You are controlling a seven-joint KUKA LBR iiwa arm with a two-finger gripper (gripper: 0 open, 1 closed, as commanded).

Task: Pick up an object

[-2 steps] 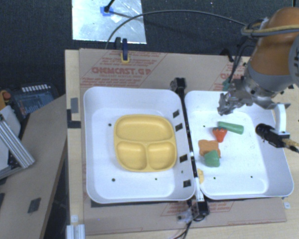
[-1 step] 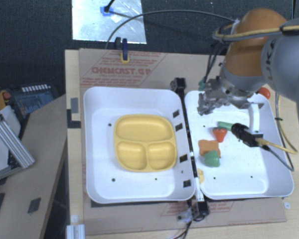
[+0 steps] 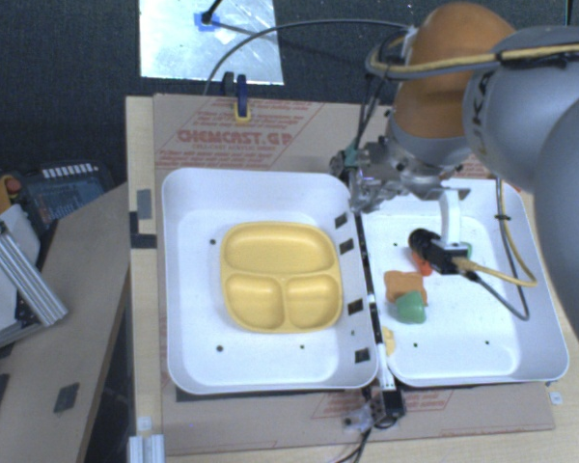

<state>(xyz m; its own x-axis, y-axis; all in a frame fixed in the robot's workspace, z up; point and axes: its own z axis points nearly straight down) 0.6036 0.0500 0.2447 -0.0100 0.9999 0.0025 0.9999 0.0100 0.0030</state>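
Where left bin (image 3: 188,210) meets right bin (image 3: 521,336), gripper (image 3: 365,191) hangs | orange block (image 3: 402,283) apart

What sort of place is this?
Probably a robotics lab, not a kitchen: a grey robot arm hangs over a bench, where the left bin holds a yellow divided tray and the right bin small coloured pieces.

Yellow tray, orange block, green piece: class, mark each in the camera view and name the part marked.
yellow tray (image 3: 281,276), camera view, central divider ridge.
orange block (image 3: 399,283), camera view, top face.
green piece (image 3: 410,308), camera view, rounded top.
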